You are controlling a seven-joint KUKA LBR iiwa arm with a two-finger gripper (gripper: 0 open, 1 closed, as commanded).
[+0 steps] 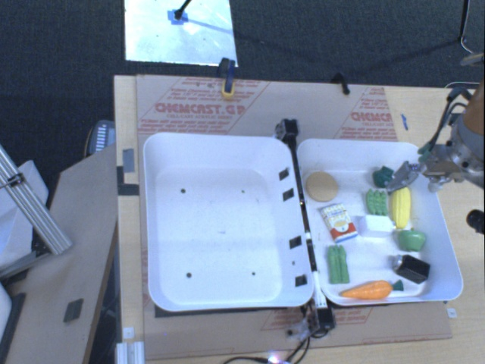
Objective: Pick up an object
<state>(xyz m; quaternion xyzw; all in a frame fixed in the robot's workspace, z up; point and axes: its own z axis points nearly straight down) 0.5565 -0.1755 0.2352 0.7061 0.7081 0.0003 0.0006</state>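
Overhead view of two white bins on a table (424,105). The left bin (220,218) sits beside the right bin (447,264), which carries all candidate objects: a tan disc (322,186), a small printed carton (339,222), a yellow banana (400,207), a ridged green vegetable (377,201), a dark green item (383,177), a white block (377,224), a green pepper-like piece (411,240), a green pod bundle (337,264), an orange carrot (367,290) and a black block (413,268).

The tool (408,174) enters from the right and hangs at the bin's upper right, just above the banana's top end and next to the dark green item. Its jaw opening cannot be judged here, and nothing is seen between its fingers.

Risks, as judged: the objects near the tool lie close together, so a descent could straddle two items, or push the banana against the ridged vegetable and clamp neither. The banana's curved, smooth skin may also slip out of a pinch near its tip.

Legible writing: red "CHEMCAST GP" lettering (201,108) on the protective sheet behind the bins, repeated at right. The carton's print is too small to read.
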